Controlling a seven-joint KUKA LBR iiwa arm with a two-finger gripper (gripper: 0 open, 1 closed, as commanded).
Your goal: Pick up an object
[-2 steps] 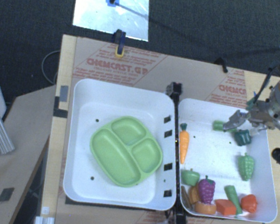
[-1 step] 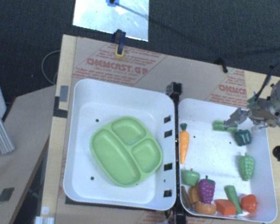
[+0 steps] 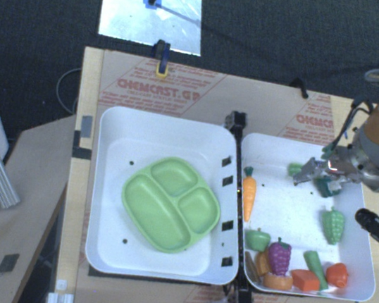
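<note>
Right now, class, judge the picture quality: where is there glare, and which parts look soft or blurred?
In the camera view, glare washes out the shiny sheet above the bench; the end effector over the right bin looks soft, its fingers hard to make out; the green divided plate in the left bin is evenly lit and sharp; the toy carrot reads clearly.

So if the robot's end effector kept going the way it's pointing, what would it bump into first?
The end effector points left and down over the right bin. It would probably meet that bin's bare white floor first, short of the carrot, though depth is hard to judge.
</note>
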